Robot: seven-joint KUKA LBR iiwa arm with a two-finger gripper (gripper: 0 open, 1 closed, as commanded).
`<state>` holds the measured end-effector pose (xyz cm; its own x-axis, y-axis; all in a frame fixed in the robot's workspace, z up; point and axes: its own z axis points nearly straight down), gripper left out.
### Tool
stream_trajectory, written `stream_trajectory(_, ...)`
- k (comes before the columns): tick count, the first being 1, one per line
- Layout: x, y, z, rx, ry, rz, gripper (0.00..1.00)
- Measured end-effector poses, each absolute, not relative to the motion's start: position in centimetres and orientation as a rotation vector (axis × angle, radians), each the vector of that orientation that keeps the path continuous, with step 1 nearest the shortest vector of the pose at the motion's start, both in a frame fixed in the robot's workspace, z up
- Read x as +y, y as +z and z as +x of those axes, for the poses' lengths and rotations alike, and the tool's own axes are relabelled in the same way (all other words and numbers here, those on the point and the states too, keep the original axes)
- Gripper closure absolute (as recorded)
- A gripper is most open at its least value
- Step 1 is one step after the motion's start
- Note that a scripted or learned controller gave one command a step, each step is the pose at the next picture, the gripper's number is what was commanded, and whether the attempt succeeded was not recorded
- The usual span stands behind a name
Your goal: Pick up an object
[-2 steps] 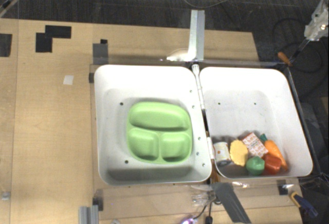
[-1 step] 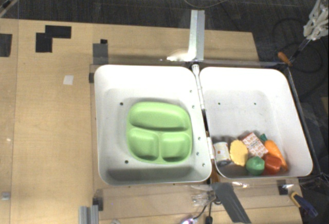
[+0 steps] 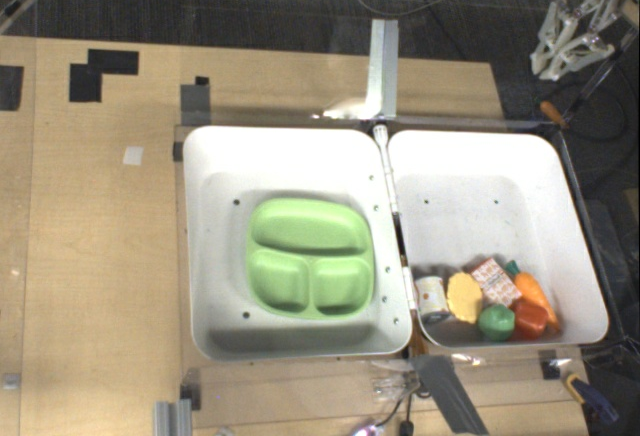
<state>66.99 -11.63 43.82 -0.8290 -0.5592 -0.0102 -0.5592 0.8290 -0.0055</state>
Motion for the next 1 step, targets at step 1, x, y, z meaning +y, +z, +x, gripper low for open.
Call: stream_trajectory(1,-20.42,43.87,67.00,2.873,-0.008,-1.242,1.00)
